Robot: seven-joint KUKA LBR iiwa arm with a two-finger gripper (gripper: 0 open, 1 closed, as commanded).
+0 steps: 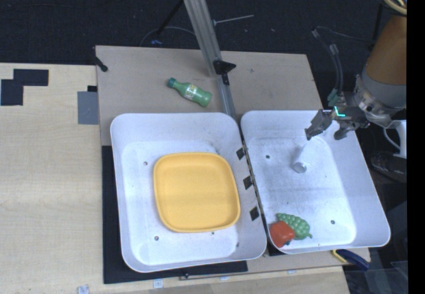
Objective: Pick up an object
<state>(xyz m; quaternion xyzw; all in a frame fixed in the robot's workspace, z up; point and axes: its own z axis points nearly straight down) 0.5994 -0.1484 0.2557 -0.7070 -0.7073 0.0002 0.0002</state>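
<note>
The end effector (330,125) hangs over the right bin's (372,210) upper edge, dark fingers spread apart, gripping nothing. Down in that bin's near-left corner sits a glossy red-and-green plastic strawberry (287,229). A smooth yellow square plate (196,191) lies in the left bin (129,153); a green bottle (190,91) lies on the bench (265,80).

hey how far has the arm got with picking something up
Nothing looks picked yet. The gripper hangs over the right bin's upper edge with nothing visible between its fingers. In that bin, a small grey piece lies near the middle, and the red and green toy sits at the near left corner. Left to do: go down on one, close and lift.
</note>
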